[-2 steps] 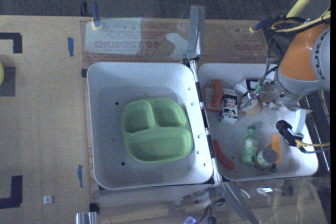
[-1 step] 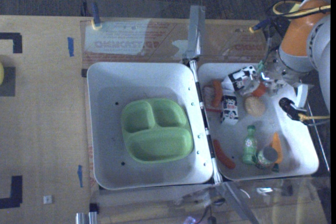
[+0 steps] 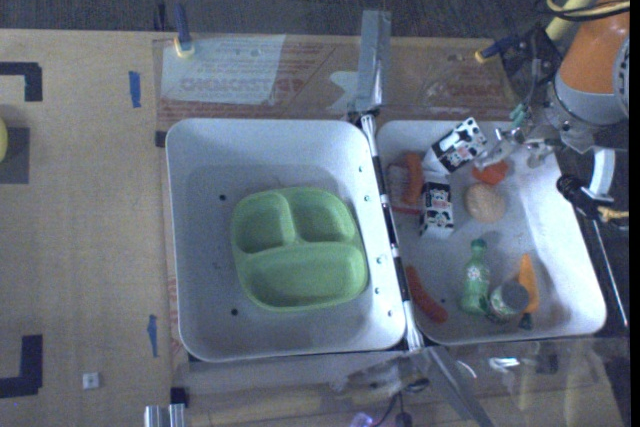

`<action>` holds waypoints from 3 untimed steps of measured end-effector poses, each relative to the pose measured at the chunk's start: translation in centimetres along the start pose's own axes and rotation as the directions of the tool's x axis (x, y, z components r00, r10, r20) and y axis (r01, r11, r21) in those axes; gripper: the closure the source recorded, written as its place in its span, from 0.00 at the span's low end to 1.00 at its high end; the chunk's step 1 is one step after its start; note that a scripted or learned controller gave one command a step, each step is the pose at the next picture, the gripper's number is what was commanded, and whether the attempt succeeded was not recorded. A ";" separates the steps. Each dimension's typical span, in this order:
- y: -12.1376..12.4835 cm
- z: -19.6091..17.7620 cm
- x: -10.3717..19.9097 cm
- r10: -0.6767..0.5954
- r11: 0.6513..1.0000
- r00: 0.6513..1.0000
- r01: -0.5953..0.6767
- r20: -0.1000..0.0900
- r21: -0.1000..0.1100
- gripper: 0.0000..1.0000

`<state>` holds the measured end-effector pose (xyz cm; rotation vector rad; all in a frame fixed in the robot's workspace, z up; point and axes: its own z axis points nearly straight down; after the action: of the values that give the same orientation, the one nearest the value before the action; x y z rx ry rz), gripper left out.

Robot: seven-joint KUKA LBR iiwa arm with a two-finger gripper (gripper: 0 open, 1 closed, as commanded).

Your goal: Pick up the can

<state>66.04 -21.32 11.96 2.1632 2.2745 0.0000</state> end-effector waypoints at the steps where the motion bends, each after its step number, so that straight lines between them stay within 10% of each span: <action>1: -4.5 -3.4 -0.8 -0.011 1.000 1.000 0.011 -0.003 0.003 0.00; 2: -5.4 -1.5 2.7 -0.009 1.000 1.000 0.009 -0.003 0.005 0.00; 3: -0.1 -2.6 -0.8 0.154 0.988 0.988 -0.154 -0.001 0.004 0.00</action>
<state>65.95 -22.12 14.60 2.3350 2.1027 -0.0031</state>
